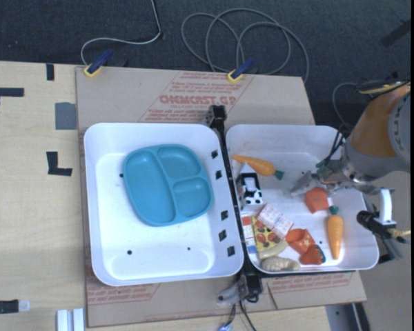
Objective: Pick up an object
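Arm is reaching into the right bin (290,135) from 3 o'clock; gripper (322,179) is sitting just above the red block (317,200), can't tell if it's clenched or released, wrist is blocking it. Block is lying mid-bin, a carrot (335,235) just at its 5 o'clock. Risk: a descent could be clipping the block edge and nudging it into that carrot, or pinching both. Second carrot (257,164) at 10 o'clock looks safe. Pile at 7 o'clock is hard to make out. Blue tray (168,183) is sitting in the left bin (103,205).
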`<state>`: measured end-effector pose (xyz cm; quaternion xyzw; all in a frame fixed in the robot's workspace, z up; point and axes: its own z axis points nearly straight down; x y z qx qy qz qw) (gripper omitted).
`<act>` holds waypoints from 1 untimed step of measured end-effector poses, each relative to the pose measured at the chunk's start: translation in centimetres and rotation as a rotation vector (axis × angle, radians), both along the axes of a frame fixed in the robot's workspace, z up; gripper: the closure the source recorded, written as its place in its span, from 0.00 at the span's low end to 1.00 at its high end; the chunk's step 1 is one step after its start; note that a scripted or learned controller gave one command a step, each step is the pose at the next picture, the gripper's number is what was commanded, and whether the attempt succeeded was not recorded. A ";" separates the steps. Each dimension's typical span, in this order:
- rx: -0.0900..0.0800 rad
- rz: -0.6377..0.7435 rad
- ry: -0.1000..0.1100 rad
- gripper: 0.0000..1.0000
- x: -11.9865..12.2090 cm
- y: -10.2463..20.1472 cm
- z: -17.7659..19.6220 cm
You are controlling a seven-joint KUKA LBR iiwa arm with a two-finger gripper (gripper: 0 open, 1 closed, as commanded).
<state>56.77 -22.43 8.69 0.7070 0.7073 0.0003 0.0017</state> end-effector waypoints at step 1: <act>-0.002 0.001 -0.003 0.00 -1.8 3.0 0.0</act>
